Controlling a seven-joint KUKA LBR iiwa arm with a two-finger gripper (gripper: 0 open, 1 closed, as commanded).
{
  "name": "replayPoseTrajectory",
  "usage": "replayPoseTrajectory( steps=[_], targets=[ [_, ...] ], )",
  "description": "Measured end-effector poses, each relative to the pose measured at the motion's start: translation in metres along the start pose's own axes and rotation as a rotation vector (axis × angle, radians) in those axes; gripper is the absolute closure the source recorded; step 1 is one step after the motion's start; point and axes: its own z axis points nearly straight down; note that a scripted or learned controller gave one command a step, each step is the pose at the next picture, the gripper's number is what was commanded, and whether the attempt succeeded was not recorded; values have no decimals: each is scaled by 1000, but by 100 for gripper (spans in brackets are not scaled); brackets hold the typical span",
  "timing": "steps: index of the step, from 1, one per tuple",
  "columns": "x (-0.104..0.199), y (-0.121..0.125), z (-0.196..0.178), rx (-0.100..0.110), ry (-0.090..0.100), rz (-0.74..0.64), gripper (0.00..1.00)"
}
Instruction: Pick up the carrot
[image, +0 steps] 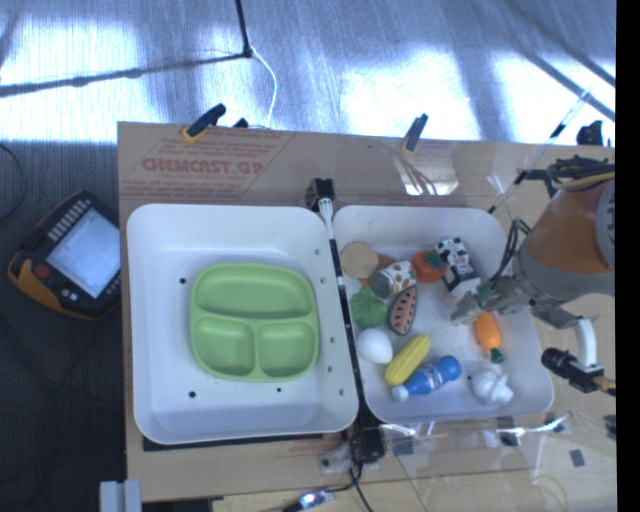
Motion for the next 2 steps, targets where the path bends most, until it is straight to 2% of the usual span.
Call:
replayPoseTrajectory(
  steps=[1,2],
  targets=[
    [34,15,-47,34,-6,50,100],
    [33,56,-66,37,-9,206,100]
  ],
)
